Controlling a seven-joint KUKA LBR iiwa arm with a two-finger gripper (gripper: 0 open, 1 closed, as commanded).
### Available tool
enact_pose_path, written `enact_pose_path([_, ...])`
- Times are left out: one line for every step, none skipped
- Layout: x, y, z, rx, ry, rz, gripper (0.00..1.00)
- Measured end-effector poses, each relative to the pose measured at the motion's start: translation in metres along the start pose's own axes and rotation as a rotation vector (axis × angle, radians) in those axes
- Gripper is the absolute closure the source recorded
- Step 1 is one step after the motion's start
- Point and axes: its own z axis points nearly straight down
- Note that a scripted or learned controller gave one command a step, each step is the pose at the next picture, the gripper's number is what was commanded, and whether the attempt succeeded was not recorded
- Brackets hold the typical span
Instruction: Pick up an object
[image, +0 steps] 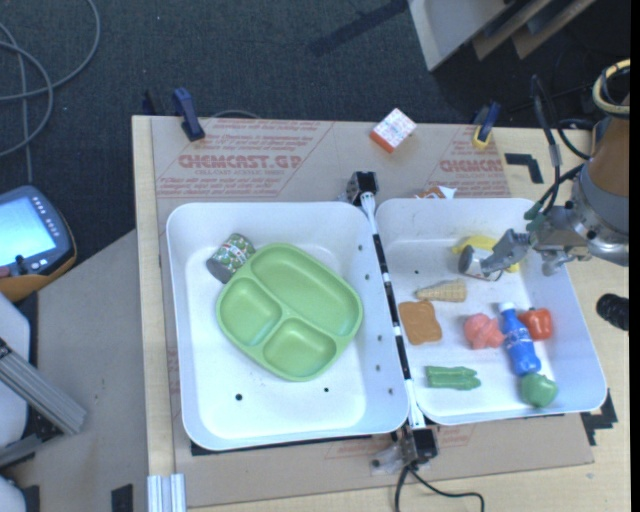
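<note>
My gripper (510, 263) hangs over the far part of the right bin (585, 330), its two fingers spread open with nothing between them. A yellow item (478, 243) lies just beyond the left fingertip (469, 262). On the bin floor below it lie a pale corn piece (443, 292), a brown toast slice (420, 323), a pink lump (483, 331), a blue bottle (518, 342), a red-orange item (540, 322), a green pod (452, 377) and a green ball (538, 390).
The left bin (190, 330) holds a green divided plate (290, 310) and a small can (231, 256) at its far-left edge. A coloured cube (393, 130) sits on the bench behind the bins. Blue clamps (186, 112) grip the board's far edge.
</note>
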Motion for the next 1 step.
enact_pose_path([0.0022,0.0007,0.1424,0.013,0.003,0.0,0.0])
